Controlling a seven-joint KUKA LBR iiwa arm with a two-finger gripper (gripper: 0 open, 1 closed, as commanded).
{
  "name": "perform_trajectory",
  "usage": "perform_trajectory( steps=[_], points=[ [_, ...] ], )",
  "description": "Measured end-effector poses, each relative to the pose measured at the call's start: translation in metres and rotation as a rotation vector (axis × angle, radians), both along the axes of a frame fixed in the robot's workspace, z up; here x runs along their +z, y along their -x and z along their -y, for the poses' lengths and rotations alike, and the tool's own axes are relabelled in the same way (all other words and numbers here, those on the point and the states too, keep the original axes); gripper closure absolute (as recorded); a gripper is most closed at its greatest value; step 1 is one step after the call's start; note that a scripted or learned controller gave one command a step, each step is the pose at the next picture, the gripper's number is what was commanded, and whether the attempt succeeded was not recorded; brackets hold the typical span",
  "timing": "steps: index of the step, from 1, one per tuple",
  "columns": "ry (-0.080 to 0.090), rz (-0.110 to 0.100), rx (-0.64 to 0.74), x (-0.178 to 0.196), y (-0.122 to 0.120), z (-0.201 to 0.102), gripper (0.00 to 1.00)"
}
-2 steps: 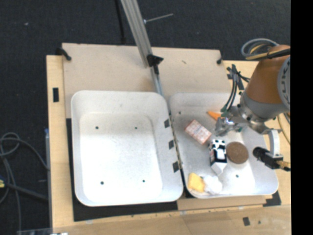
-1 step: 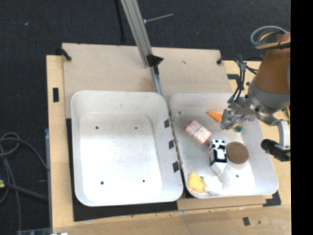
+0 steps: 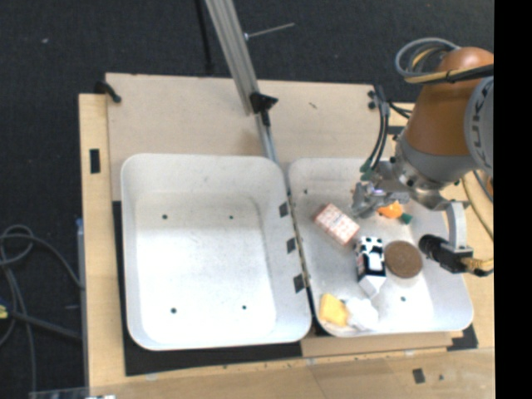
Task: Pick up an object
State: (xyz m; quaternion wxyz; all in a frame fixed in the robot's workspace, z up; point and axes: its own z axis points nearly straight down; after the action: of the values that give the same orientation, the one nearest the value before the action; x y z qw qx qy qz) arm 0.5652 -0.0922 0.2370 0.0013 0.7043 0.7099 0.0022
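Over the right white plastic bin (image 3: 432, 310), the metal two-finger gripper (image 3: 371, 194) is seen; its state cannot be told. Nearest lies the pink rectangular box (image 3: 337, 224). Miss risked: small orange piece (image 3: 389, 211) is crowded alongside.

I see my arm (image 3: 445, 115) reaching in from the right, its orange band bulking above the wrist (grey link at the frame's edge). The gripper (image 3: 367, 196) points down and leftward, low over the bench.
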Motion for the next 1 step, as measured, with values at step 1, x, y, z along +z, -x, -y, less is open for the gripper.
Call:
perform_trajectory(
  steps=[1],
  points=[
    [0.0, 0.0, 0.001, 0.0109, 0.0037, -0.0489, 1.0]
  ],
)
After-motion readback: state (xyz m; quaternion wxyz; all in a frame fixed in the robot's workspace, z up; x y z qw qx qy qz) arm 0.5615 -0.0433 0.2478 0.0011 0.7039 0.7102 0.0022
